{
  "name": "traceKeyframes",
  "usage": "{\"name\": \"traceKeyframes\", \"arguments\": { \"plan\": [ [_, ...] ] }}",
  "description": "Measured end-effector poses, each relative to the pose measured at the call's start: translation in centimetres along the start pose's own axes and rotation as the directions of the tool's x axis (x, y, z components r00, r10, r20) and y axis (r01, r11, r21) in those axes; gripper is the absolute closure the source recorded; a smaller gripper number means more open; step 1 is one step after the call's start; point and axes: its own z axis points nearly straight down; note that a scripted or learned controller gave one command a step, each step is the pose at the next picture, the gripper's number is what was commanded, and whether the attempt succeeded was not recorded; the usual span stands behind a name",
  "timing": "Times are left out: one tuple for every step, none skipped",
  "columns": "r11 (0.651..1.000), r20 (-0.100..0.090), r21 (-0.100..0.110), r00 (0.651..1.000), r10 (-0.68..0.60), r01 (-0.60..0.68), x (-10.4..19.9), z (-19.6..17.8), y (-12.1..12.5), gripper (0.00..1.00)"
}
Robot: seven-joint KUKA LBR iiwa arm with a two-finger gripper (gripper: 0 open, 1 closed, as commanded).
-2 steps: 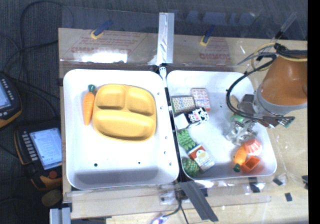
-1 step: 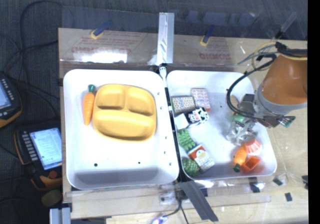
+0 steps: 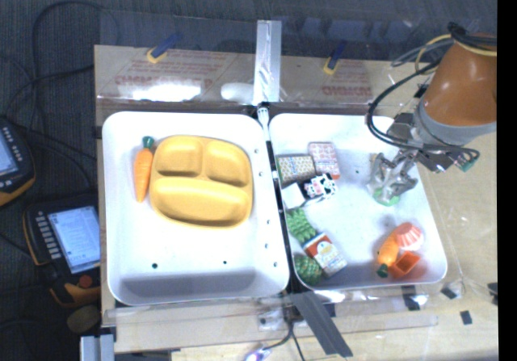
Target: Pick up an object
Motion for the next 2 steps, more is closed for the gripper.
{"name": "traceKeyframes", "arguments": {
  "plan": [
    [0.948,0.005,0.003,0.948,-0.318,0.318,-1.3,2.4,-1.5,1.00],
    [0.634,0.019,0.001,0.634,-0.773,0.773,-1.6,5.3,0.1,1.00]
  ]
}}
